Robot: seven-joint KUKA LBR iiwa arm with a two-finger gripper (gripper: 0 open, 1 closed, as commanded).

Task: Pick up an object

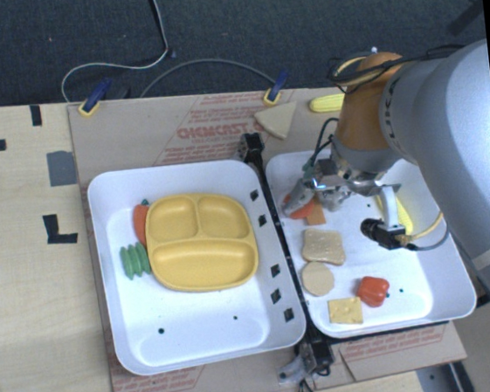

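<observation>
My gripper [313, 188] reaches down into the upper left part of the right bin [441, 300]. Right under and beside it lies a red-orange food piece [305, 210], touching or nearly touching the gripper's tip. Below that sit a tan toast slice [323, 246], a round beige cracker [317, 278], a red pepper [373, 289] and a yellow cheese square [345, 311]. None of these is lifted.
The left bin [199, 336] holds a yellow divided plate [202, 239], an orange carrot [140, 220] and a green pea pod [134, 260]. Behind the bins, on the cardboard, lie a tan wedge [276, 122] and a yellow corn cob [326, 102].
</observation>
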